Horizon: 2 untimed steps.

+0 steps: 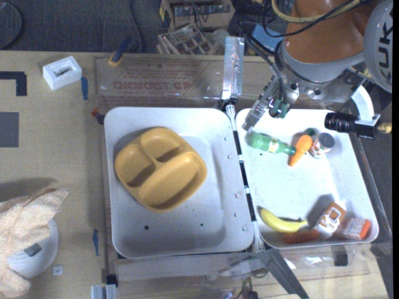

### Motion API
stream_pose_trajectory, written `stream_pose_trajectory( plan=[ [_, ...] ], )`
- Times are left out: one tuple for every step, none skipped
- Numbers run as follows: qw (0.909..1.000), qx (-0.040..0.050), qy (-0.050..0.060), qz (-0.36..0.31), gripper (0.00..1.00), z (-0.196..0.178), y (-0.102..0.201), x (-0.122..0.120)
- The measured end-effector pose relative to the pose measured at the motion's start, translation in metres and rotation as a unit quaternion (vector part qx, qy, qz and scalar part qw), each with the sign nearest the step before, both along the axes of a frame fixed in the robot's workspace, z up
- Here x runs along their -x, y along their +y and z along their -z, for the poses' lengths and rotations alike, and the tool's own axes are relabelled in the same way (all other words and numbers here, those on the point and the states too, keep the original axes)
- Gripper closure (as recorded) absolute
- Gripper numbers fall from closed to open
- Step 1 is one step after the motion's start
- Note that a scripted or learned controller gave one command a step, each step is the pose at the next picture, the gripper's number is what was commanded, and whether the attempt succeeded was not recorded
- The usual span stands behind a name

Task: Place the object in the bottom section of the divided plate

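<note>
The right white bin (349, 185) holds, nearest, a yellow banana (280, 220) and small orange-and-white cartons (333, 217); farther in lie an orange carrot (300, 149) and a green plastic bottle (268, 143). The left white bin (124, 229) carries the yellow divided plate (160, 167). Farthest, the gripper (267, 108) hovers over the bottle; how its jaws stand I cannot tell.

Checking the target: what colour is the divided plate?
Mustard yellow divided plate, plain, seen in the camera view.
</note>
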<state>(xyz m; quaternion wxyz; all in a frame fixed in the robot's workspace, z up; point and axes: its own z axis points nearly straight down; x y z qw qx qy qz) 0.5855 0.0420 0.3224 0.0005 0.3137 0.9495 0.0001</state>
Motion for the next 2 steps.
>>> stream_pose_trajectory(
  plan=[
    [0.9978, -0.0003, 0.000, -0.066, 1.00, 0.147, 0.090, -0.029],
    [0.9948, -0.0001, 0.001, -0.102, 1.00, 0.130, 0.105, -0.006]
  ],
)
